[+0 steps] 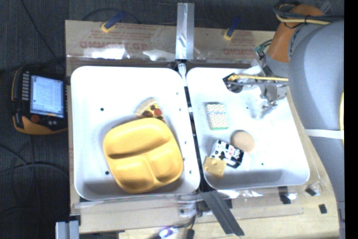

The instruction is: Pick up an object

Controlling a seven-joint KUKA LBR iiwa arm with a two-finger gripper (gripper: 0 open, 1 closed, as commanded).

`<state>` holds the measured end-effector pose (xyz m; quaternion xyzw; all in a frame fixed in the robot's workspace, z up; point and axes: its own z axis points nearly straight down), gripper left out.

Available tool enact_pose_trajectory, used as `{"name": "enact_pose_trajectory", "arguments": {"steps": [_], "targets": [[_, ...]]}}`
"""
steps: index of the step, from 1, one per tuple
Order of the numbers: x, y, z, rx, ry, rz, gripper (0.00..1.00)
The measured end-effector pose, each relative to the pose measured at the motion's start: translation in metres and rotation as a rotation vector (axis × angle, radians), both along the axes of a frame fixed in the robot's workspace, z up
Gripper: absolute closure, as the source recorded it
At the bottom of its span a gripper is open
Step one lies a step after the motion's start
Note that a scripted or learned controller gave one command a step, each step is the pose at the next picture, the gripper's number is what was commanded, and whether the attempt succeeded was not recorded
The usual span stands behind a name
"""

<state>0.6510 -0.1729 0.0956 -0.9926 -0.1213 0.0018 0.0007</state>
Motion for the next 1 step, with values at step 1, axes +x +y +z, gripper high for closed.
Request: {"name": "enact_pose_trajectory", "arguments": {"steps": [1], "targets": [[-0.001, 0.0009, 0.0074, 0.005, 0.005, 0.006, 1.0]]}}
